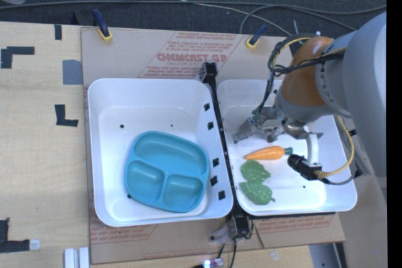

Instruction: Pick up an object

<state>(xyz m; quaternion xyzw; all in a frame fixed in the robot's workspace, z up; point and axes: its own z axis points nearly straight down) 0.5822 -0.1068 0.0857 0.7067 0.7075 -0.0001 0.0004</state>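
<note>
Carrot (264,153), a small orange toy one with a green stub at its right end, lay on its side near the middle of the right bin (339,201), pointing left. Just below it sat two green leafy toy pieces (255,181), one above the other and touching or nearly so, toward the bin's lower left part. Nothing was between the fingers of the gripper (251,130), which hung just above and left of the carrot, its metal fingers (242,134) angled down toward the divider side of the bin; whether they were spread or pressed together could not be made out.

The arm (352,78) came in from the right, its grey bulk covering the bin's upper right corner, with the orange band (303,78) sitting above the wrist. A black connector with a yellow cable (314,171) hung off the wrist, just right of the carrot.

Bare white floor lay open in the right bin's lower right part and along its upper left, beside the black divider (217,135) where the two bins met. In the left bin (107,97) a blue compartment plate (167,171) rested toward the lower middle, with bare floor along the top and left. Both bins stood on a cardboard sheet (176,53) held by two clamps (100,25) at its far edge.
</note>
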